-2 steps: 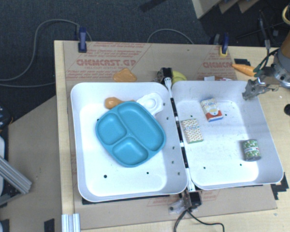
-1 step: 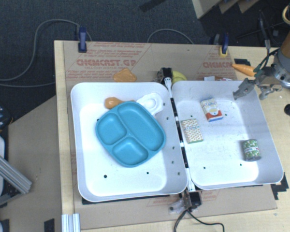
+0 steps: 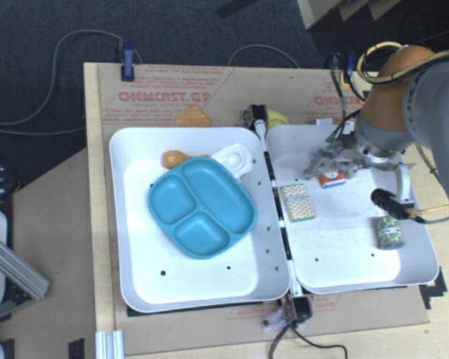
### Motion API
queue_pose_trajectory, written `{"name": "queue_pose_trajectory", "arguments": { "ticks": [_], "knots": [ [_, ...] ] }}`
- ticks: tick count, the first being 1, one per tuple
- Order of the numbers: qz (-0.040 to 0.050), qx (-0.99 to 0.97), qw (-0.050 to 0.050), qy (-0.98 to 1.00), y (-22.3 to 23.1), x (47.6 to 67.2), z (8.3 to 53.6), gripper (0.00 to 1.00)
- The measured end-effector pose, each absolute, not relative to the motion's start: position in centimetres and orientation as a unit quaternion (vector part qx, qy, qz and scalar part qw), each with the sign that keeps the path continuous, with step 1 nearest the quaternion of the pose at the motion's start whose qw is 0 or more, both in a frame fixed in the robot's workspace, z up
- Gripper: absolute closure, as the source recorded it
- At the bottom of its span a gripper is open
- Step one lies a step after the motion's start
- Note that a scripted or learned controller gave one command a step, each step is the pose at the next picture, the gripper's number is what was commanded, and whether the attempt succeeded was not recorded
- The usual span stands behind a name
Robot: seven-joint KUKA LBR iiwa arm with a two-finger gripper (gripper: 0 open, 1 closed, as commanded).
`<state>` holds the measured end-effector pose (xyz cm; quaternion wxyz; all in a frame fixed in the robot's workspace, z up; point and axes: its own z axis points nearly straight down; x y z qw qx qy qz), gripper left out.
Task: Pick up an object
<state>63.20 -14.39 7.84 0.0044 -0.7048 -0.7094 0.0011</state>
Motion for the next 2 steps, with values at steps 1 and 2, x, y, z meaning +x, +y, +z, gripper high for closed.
{"name": "queue_pose_trajectory", "arguments": {
  "ticks": [1,2],
  "knots": [
    [-0.0006,-0.706,-0.001,-0.708,-14.9,63.4,9.5,1.00],
    [-0.0020,-0.704,0.000,-0.710,-5.5,60.1,19.0,1.00]
  ]
}}
